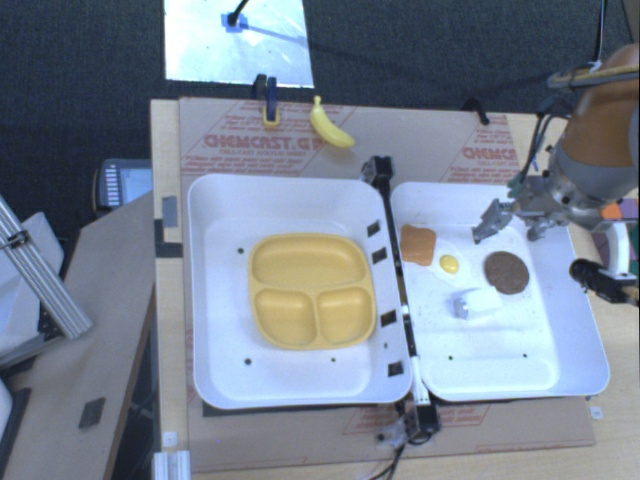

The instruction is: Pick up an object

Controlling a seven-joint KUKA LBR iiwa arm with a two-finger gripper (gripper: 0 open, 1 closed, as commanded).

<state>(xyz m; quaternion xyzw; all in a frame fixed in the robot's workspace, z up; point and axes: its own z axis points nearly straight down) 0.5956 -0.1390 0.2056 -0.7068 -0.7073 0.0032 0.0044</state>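
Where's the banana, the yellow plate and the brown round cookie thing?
banana (331,127), camera view, middle of its curve.
yellow plate (262,261), camera view, left rim of its big compartment.
brown round cookie (506,272), camera view, centre of its top.

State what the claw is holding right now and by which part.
Nothing is held. The claw hangs above the right bin, with the brown disc, the toast and the fried egg lying apart below it.

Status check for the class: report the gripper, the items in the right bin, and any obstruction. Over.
Gripper above right bin, nothing between its jaws. Toast, egg, brown patty lie untouched. Nothing in the way. Over.
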